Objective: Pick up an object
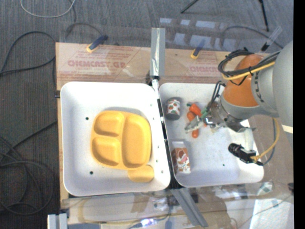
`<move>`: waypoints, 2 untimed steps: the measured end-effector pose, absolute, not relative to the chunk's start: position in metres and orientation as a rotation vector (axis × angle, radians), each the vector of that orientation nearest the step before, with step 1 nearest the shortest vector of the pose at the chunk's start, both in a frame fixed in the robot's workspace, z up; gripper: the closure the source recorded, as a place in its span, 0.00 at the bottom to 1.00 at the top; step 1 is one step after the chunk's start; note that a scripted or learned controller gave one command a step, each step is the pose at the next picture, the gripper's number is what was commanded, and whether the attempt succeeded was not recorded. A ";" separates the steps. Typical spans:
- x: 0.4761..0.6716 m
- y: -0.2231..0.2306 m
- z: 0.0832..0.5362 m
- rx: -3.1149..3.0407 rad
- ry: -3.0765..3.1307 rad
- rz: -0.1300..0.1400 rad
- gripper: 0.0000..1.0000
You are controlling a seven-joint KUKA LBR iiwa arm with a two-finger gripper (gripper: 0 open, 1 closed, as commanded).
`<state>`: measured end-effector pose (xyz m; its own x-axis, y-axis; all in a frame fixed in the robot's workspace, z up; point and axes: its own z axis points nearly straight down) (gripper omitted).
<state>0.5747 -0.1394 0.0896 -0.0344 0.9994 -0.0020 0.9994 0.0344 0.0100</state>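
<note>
Approach step: fingers (206, 119) low in the right bin (238, 175), center-right of frame, beside small orange pieces (194, 109); whether they're spread or closed you cannot tell. Next, you need a clean closure on 1 piece.

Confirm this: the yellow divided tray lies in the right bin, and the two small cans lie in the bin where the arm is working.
Not quite. The camera view shows the yellow divided tray in the left bin, not the right one. The rest holds: the two small cans lie in the right bin, where the arm is working.
</note>
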 end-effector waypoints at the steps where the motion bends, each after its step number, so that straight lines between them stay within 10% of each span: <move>1: 0.576 -0.139 0.099 2.176 2.253 0.012 1.00; 2: 0.605 -0.073 0.183 2.413 2.013 -0.007 1.00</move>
